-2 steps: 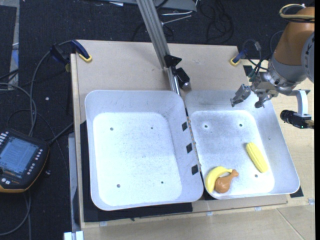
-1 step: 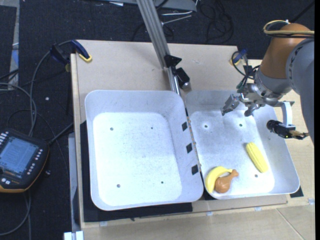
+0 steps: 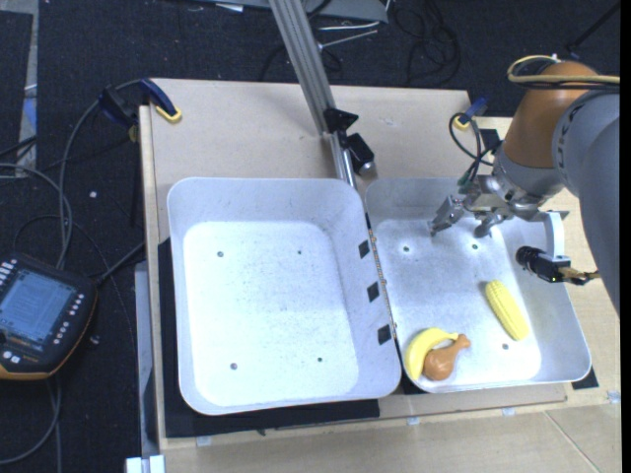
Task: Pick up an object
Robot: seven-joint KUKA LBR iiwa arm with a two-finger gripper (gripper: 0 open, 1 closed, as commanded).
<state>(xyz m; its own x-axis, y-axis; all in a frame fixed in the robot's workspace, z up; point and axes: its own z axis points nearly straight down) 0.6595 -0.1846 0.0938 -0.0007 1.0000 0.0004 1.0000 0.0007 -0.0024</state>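
Arm: seen reaching in from the right, orange band above the wrist, wrist hung over the upper part of the right bin (image 3: 552,363).
End effector (image 3: 461,215): poised over bare bin floor near the back wall; fingers are seen spread apart, nothing between them; released.
Candidates: corn cob (image 3: 505,309) lies alone on the right side of the right bin, slanted; banana (image 3: 426,344) and an orange-brown drumstick-shaped toy (image 3: 443,359) lie touching at the front left corner.
Left bin (image 3: 187,264): speckled white floor, nothing to grasp noted.
Step in hand: judged as approach, no object yet chosen by contact.
Best target: corn cob is judged easiest, being well apart from walls and neighbours.
Method: the end effector should be carried forward over the cob, the fingers turned across its short axis, then lowered until the cob's middle is straddled before closing.
Risk: the cob may be rolled by a grip off centre; the banana pair is crowded against the rim, so finger clearance is judged poor.
Desk (image 3: 246,136): pale board under both bins.
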